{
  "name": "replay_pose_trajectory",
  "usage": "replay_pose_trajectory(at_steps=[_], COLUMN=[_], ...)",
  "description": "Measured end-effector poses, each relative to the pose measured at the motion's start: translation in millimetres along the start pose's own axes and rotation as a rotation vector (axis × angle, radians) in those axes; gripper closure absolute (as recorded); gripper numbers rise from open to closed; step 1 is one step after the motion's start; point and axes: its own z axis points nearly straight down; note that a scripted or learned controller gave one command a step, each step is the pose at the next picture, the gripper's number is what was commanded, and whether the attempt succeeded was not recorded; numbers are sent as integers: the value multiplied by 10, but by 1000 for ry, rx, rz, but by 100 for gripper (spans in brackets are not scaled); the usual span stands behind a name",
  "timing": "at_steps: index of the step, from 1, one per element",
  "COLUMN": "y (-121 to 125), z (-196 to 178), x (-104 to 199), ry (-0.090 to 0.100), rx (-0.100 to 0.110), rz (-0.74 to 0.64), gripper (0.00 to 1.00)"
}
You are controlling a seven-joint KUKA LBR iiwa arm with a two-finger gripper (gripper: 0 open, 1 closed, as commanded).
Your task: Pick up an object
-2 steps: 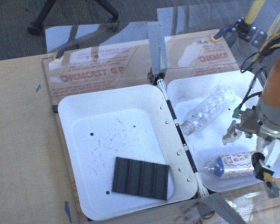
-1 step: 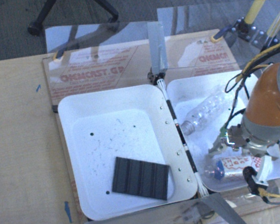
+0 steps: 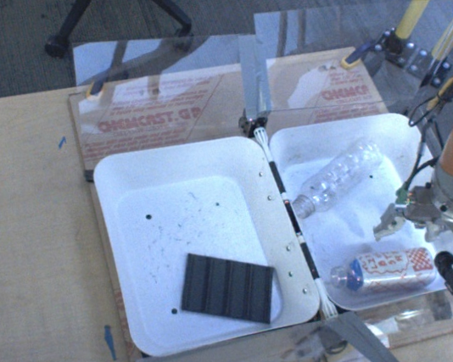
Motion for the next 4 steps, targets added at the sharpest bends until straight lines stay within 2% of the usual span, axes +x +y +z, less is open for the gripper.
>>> replay_pose_trajectory(at_steps=[1, 2, 3, 4], y=[352, 1004, 1046, 380], z=[236, -8, -788, -311], x=[916, 884, 97, -140], ry=[0, -4, 0, 1], rx=[0, 13, 1, 5], rz=[82, 261, 264, 370], gripper=[0, 0, 0, 0])
